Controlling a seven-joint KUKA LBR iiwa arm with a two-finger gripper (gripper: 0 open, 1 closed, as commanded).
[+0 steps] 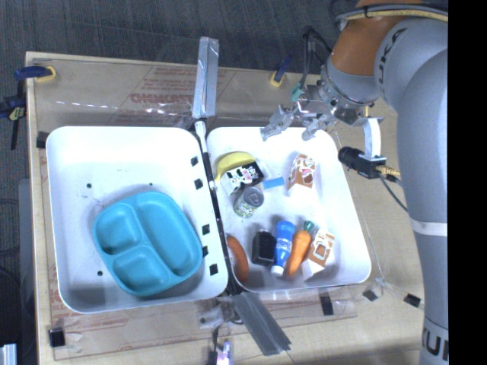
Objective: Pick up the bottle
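The blue bottle lies in the right bin, long axis running near-to-far, beside the carrot. The pincer hovers over the bin's far edge, spread wide, holding nothing.

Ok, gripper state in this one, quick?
Gripper: jaws open, nothing between them, above the far rim of the right bin; the bottle lies untouched.
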